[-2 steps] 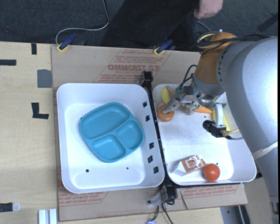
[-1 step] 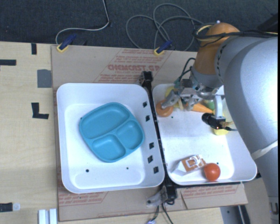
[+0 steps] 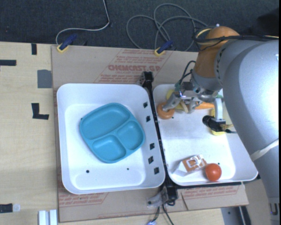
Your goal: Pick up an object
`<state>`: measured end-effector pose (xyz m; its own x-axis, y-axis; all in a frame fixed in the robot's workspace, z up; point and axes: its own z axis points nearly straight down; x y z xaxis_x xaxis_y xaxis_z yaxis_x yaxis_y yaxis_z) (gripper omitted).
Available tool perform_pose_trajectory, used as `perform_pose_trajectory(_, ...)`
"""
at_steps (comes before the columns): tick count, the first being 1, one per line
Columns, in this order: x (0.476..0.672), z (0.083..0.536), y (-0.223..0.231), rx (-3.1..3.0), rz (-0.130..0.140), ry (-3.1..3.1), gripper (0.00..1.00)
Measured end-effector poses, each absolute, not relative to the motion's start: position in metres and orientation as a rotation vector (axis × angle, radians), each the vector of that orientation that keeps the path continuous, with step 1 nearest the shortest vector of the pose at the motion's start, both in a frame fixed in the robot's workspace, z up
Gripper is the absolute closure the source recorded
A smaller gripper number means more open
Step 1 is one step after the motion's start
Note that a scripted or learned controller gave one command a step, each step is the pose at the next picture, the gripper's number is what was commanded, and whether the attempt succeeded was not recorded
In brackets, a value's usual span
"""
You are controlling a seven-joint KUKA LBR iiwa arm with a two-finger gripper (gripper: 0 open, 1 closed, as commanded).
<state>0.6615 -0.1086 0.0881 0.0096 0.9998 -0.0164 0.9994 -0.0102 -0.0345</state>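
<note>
**Operator:** Where is the gripper, taking the blue plate (image 3: 112, 131) as reference?

**Technician:** The blue plate lies in the left bin (image 3: 71, 144). The gripper (image 3: 180, 101) is to the view's right of the plate and slightly farther back, low over the far corner of the right bin (image 3: 196, 137). I cannot tell how wide it is set, because the wrist and clutter mask it. Nothing can be confirmed as held.

**Operator:** Which objects can be picked?

**Technician:** There are two groups.
1. Far group: an orange round piece (image 3: 166, 112) sits just across the bin walls from the plate's far right edge, at the gripper's tip. A yellow piece (image 3: 171, 95) lies just behind it. Whether the gripper touches either one is unclear.
2. Near group: a small carton (image 3: 192, 164) and a red ball (image 3: 213, 172) lie right of the plate and nearer the camera. They are just beside each other and well apart from the gripper.

**Operator:** What handling is expected?

**Technician:** These are judgements only.
- The orange round piece looks like light, rigid, smooth plastic. Grip it across its widest part. An off-centre grip will likely squirt it sideways into the bin wall.
- The red ball will likely roll on contact. Descend straight down over its centre.
- The small carton looks light and crushable. Grip it across its short faces with modest force.

**Operator:** Which target is recommended?

**Technician:** The orange round piece, because it is closest to the gripper.
</note>
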Motion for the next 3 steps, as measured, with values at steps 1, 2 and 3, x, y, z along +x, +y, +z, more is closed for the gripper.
perform_pose_trajectory(1, 0.6618, 0.0872, -0.1126, -2.216, 0.048, -2.199, 0.00)
perform_pose_trajectory(2, 0.6616, 0.0875, -0.1106, -2.221, 0.053, -2.200, 0.00)
perform_pose_trajectory(3, 0.6619, 0.0869, -0.1137, -2.215, 0.046, -2.198, 0.00)
